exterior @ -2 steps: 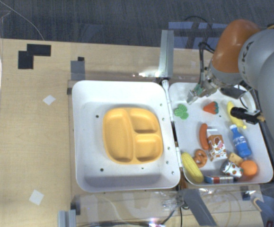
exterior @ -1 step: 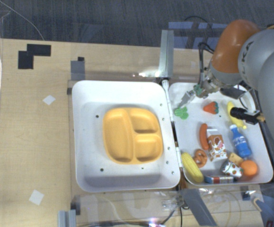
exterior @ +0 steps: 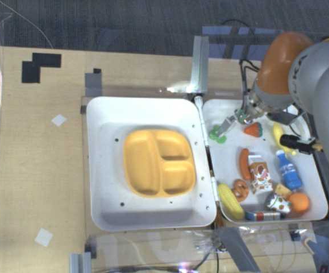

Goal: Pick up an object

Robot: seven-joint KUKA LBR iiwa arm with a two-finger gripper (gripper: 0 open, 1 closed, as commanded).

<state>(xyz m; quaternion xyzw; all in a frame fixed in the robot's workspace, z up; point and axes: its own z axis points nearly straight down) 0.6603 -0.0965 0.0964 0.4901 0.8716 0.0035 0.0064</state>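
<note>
Jaws (exterior: 242, 117) are hanging low over the right bin's (exterior: 322, 206) far left part, just beside a green toy (exterior: 218, 132) and a strawberry (exterior: 253, 129); their opening cannot be told. A yellow tray (exterior: 157, 162) is sitting in the left bin (exterior: 104, 169).

- A single fixed camera sits high above the desk (exterior: 39, 169) and looks down at a slant.
- Its far edge takes in a strip of dark carpet (exterior: 124, 13) beyond the desk; its near edge cuts across the desk's front fittings.
- It stands far enough back for both white bins to fit whole: the left bin (exterior: 147, 110) near the middle, the right bin (exterior: 227, 110) toward the right side.
- The arm (exterior: 317, 78) enters from the right, close to the lens, so it looms large and probably covers the right bin's far corner.
- The end effector (exterior: 245, 116) falls in the upper right part of the frame.
</note>
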